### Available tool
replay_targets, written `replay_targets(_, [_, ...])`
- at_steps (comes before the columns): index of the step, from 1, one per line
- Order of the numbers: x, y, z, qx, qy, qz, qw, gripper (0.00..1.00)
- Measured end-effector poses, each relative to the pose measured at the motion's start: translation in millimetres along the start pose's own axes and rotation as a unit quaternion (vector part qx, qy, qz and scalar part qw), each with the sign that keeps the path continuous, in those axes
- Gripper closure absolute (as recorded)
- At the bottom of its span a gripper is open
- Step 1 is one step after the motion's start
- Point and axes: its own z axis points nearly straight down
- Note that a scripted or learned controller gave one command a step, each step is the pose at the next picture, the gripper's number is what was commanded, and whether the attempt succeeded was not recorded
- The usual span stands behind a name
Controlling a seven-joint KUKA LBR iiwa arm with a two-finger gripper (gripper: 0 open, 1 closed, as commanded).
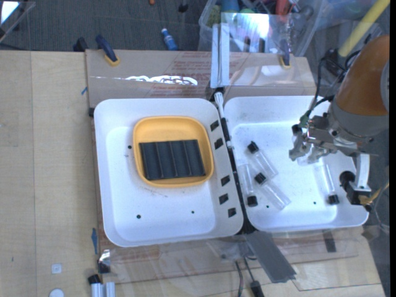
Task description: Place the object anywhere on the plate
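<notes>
Nearest you, at right of frame, the gripper (304, 152) hangs over the right bin (278, 113); you cannot tell how it is set. Clear vials with black caps (261, 166) lie centre-right, just left of it. They look light, stiff, slippery: grip mid-barrel, across the width. The yellow plate (143, 129) waits in the left bin (117, 215).
</notes>
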Motion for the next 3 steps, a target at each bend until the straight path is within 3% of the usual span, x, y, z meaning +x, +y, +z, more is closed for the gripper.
replay_targets(1, [0,-11,-68,-0.002,-0.001,-0.1,0.995,1.0])
replay_targets(2, [-27,33,-89,-0.003,-0.001,-0.234,0.9723,1.0])
replay_targets(3, [-46,95,-139,-0.004,-0.002,-0.349,0.9371,1.0])
